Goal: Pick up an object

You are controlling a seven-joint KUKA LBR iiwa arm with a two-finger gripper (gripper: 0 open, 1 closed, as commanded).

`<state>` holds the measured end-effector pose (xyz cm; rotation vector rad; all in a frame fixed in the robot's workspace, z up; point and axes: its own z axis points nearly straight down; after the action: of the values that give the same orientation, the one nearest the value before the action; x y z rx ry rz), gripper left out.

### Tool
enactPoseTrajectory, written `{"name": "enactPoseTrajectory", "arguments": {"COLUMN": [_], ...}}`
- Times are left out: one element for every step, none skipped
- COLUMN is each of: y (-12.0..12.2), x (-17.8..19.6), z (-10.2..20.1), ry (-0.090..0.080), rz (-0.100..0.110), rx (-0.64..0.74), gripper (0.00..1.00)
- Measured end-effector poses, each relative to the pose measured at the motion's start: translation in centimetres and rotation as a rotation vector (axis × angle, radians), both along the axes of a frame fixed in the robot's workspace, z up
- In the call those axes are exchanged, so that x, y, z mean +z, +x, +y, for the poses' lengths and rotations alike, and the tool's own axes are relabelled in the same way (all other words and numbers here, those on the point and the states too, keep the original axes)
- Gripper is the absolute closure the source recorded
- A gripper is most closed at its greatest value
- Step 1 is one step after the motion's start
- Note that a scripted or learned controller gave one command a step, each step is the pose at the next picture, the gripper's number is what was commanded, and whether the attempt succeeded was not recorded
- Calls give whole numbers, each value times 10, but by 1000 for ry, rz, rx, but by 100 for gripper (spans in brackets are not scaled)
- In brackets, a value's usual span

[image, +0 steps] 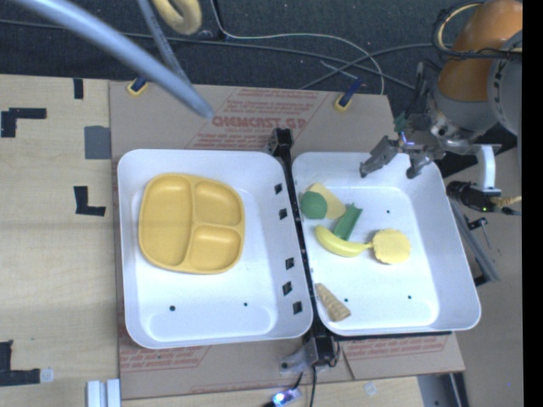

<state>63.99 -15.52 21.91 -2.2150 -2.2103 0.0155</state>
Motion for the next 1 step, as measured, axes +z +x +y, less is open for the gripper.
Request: {"name": "enactPoseTrajectory", "arguments": {"y": [3], "x": [9], "z": [0], "ry": [-2], "rz": [-14], "rx": [3], "gripper": [0]}}
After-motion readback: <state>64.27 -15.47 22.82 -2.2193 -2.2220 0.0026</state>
